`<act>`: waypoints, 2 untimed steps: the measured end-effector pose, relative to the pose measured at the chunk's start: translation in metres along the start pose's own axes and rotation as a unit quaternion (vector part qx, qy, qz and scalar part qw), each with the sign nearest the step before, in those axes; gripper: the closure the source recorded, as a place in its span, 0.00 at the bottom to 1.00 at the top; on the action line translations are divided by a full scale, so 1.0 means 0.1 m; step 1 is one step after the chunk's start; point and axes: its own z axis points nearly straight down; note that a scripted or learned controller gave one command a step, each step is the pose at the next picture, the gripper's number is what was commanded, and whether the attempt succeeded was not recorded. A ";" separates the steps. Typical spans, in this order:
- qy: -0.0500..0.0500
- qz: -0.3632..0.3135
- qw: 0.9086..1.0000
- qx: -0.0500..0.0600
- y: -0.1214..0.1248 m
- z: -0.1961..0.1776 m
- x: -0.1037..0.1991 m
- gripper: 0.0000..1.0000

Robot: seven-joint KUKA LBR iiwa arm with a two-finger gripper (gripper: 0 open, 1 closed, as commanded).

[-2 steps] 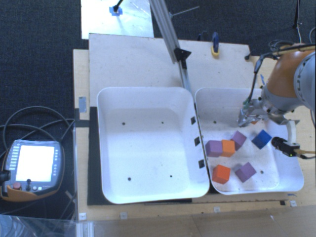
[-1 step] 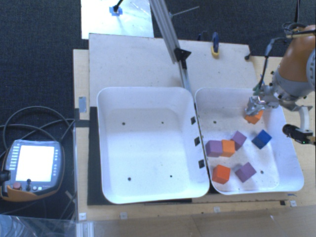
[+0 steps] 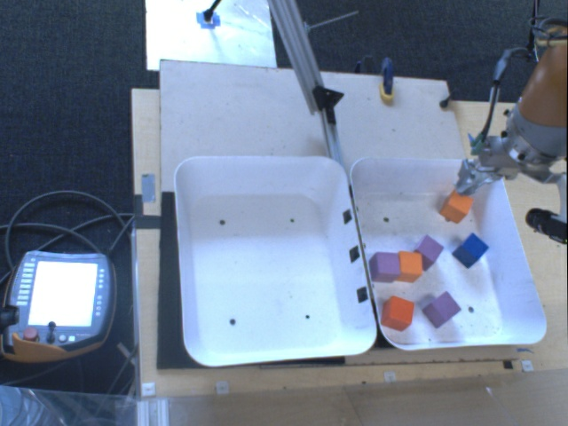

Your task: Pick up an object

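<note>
- One orange block (image 3: 456, 208) sits near the right bin's (image 3: 524, 278) back right corner, directly under the gripper (image 3: 469, 182), touching or nearly touching its tip.
- Whether the gripper grasps it, I cannot tell.
- Six other blocks lie nearer the bin's front edge, well apart from the gripper.

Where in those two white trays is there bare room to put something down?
The left bin has bare floor wall to wall. In the right bin, only the near-left back corner is free; blocks crowd its middle and front, and the gripper sits over an orange block.
</note>
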 end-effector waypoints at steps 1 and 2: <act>0.000 -0.001 1.000 -0.001 0.02 -0.55 -0.01 1.00; 0.002 -0.003 1.000 0.003 -0.14 -0.43 0.55 1.00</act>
